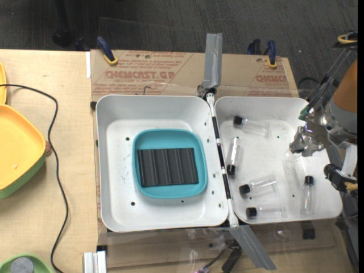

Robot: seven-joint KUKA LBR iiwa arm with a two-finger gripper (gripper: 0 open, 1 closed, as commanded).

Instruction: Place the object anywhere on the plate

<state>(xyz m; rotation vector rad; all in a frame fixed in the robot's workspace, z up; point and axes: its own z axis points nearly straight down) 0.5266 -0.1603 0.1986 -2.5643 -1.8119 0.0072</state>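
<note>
Clear vial (pixel 258 184), black cap, lying flat, perhaps empty, teal plate (pixel 169 165)

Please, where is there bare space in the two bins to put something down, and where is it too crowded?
The left bin has a bare white margin all around the teal plate, widest above it and to its left. In the right bin, the middle between the capped vials is partly free. The right edge is crowded by the gripper and another vial.

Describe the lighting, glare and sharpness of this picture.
Camera view: even, soft overhead light with faint shadows inside the white bins; the clear vials nearly vanish against the right bin's white floor, only their black caps standing out; the teal plate is sharp, while the gripper looks slightly blurred.
</note>
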